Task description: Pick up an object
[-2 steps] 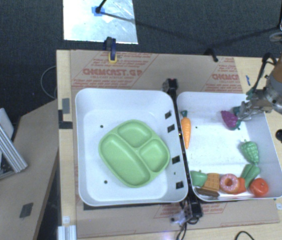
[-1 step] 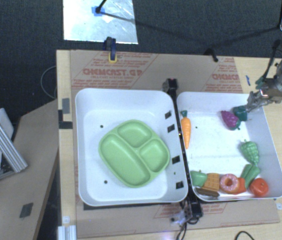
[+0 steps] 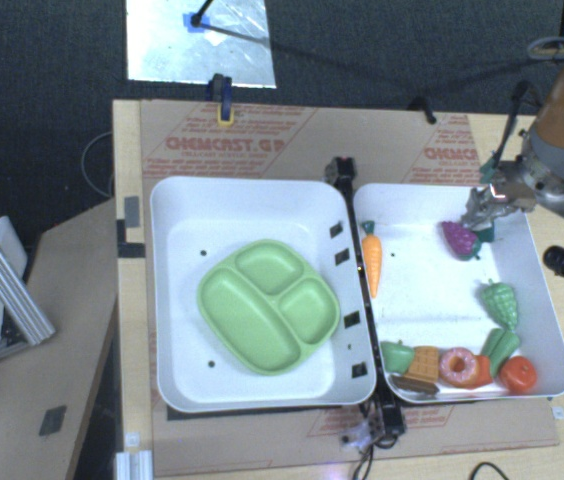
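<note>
The gripper (image 3: 484, 208) hung low over the right bin's (image 3: 432, 288) far right corner, just beside the purple grapes (image 3: 459, 238); whether it was gripping them, I couldn't tell. A carrot (image 3: 371, 256) lay by the divider, and a green divided plate (image 3: 267, 306) sat in the left bin (image 3: 187, 218).

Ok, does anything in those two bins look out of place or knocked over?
Nothing looks spilled or damaged. The green divided plate lies flat in the left bin. In the right bin, most toy foods crowd the near edge, while the carrot rests against the dividing wall. The pincer sits beside the purple grapes.
</note>
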